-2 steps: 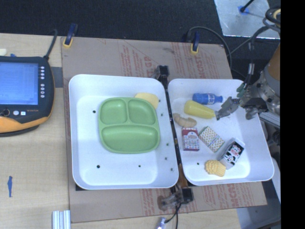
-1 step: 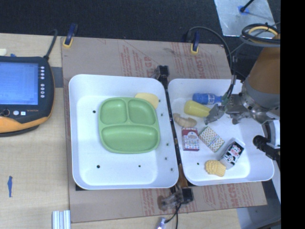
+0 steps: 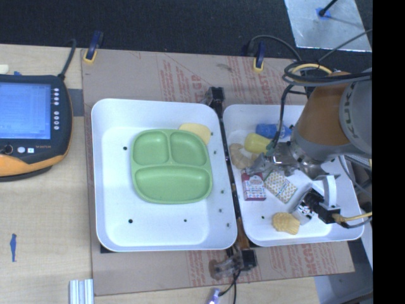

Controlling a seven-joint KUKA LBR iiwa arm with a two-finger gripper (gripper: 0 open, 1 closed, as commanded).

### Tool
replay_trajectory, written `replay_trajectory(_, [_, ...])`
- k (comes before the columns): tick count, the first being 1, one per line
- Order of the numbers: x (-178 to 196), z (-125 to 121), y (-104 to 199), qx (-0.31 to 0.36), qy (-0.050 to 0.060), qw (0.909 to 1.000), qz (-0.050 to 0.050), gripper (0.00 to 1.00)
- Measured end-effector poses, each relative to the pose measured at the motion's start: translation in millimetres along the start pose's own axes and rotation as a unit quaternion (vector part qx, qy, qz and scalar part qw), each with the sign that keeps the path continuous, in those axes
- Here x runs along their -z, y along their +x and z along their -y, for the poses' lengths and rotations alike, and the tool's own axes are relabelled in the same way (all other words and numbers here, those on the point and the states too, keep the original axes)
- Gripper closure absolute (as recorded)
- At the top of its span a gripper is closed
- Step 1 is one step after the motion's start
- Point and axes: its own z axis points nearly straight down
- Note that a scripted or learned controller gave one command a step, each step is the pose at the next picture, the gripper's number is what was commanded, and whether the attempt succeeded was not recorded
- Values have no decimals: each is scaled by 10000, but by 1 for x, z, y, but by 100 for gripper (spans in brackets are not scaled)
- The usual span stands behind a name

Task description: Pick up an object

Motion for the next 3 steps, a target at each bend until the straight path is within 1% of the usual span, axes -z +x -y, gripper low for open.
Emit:
replay_trajectory(1, [27, -78, -21, -4, 21, 10000, 0, 0])
replay_trajectory(2, [-4, -87, -38, -11, 41, 10000, -12, 0])
replay_trajectory(3, [-3, -73, -22, 0, 38, 10000, -3, 0])
